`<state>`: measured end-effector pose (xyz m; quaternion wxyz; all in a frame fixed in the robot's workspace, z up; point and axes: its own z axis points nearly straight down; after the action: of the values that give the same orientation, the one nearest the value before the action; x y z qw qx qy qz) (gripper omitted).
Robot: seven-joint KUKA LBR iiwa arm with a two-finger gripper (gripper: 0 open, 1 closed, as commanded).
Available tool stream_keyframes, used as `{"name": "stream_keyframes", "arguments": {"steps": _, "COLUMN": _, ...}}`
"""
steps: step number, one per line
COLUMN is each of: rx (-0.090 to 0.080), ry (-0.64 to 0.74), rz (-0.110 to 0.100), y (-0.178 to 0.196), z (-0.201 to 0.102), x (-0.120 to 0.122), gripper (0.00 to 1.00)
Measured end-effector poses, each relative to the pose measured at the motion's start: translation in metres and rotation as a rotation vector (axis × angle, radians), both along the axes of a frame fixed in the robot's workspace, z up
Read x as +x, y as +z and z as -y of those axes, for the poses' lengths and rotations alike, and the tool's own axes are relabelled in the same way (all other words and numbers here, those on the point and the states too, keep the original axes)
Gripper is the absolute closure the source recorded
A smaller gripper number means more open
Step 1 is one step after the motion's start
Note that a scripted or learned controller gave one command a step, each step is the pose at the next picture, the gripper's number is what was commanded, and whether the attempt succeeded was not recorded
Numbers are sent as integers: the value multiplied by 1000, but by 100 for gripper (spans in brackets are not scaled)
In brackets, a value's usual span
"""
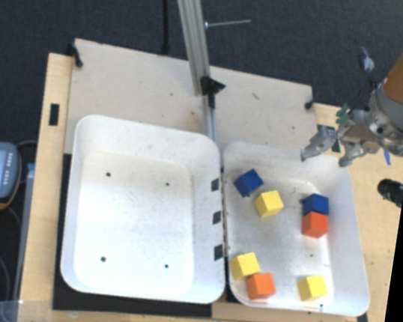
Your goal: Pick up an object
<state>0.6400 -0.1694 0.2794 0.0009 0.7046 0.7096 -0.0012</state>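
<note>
You had the arm at the approach step: the gripper [330,149] hung at the upper right of the frame, over the far rim of the right-hand bin [355,219], with nothing between its fingers [313,148]. They stood apart, as far as the slanted view let you judge, one prong toward the left and one toward the right. No pick had begun. All the candidates lay in that right-hand bin: a blue cube [249,182] and a yellow cube [269,203] close together near its upper left, a second blue cube [316,205] touching an orange cube [315,224] toward the right, another yellow cube [246,264] against an orange one [261,285] at the lower left, and a lone yellow cube [312,288] at the lower right. The left-hand bin [78,175] on the table held none. Your next move called for choosing a target, carrying the gripper down the frame over it, and descending with the fingers astride it; the lone yellow cube looked the easiest, since the paired cubes left little room for a finger.
</note>
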Motion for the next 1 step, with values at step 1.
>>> {"name": "stream_keyframes", "arguments": {"steps": 1, "rx": -3, "ry": 5, "rz": 3, "y": 12, "z": 0, "x": 1, "gripper": 100}}
